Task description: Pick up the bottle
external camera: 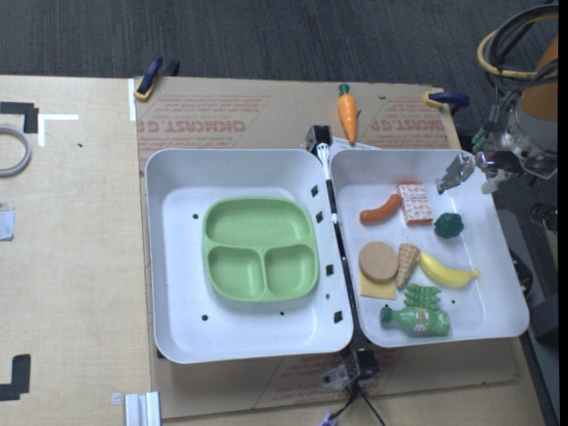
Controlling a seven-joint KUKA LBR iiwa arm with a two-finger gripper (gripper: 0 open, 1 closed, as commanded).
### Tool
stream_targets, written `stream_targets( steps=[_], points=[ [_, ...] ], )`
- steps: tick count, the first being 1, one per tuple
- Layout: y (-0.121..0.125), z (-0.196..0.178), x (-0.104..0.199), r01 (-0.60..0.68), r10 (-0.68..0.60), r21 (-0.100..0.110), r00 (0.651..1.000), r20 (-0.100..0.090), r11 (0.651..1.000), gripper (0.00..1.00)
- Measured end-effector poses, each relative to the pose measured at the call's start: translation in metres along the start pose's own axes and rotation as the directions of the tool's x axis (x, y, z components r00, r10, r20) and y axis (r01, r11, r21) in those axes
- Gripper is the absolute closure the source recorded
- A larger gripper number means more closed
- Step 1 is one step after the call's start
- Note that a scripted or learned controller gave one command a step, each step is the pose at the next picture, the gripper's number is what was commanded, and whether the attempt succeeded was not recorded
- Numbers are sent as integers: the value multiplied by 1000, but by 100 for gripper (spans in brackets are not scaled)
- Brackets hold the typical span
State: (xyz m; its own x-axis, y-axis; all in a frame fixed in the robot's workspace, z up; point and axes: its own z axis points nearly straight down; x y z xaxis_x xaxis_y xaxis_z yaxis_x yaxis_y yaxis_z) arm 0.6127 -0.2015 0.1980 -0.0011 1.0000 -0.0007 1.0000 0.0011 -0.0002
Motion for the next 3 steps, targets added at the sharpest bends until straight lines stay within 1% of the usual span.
stream_targets(
  steps=[1,2,3],
  points=[
    [0,-10,0,2,-2,-1,1000,2,1000,100],
    [-54,-100,-21,14,-14,0,1000,0,1000,100],
    [-80,-74,60,-115,115,1,993,0,993,100]
  ],
)
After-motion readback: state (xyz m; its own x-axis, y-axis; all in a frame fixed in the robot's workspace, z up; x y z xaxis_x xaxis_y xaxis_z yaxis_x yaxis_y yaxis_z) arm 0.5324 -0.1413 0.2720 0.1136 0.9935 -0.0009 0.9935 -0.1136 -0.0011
